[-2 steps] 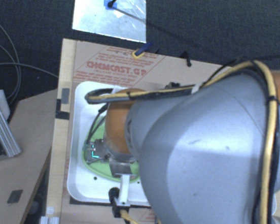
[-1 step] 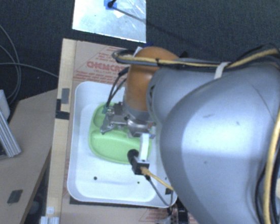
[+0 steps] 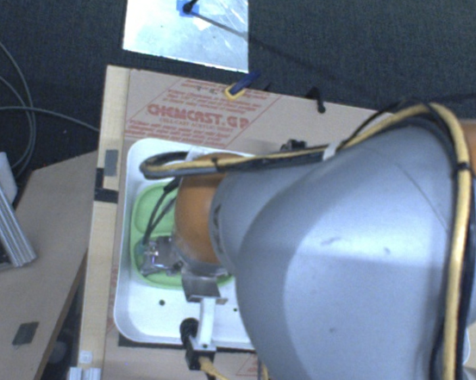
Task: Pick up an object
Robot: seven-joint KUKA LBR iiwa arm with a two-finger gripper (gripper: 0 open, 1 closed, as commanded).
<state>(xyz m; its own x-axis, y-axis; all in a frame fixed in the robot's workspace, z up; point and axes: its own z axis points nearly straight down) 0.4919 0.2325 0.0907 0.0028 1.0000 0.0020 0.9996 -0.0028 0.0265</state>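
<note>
One green object (image 3: pixel 146 216) lies in the bin (image 3: pixel 142 324) under the gripper (image 3: pixel 155 256), its orientation hidden by the arm (image 3: pixel 341 268); grip state unclear.

arm (image 3: pixel 358 270) hiding right bin — green object (image 3: pixel 143 216) half-covered

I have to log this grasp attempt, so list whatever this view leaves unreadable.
- Tool tip: hidden in the camera view behind the grey arm with its orange band.
- Light green flat object in the shallow white left bin: largely covered by the arm, so its shape is unclear.
- Right bin: hidden under the arm.
</note>
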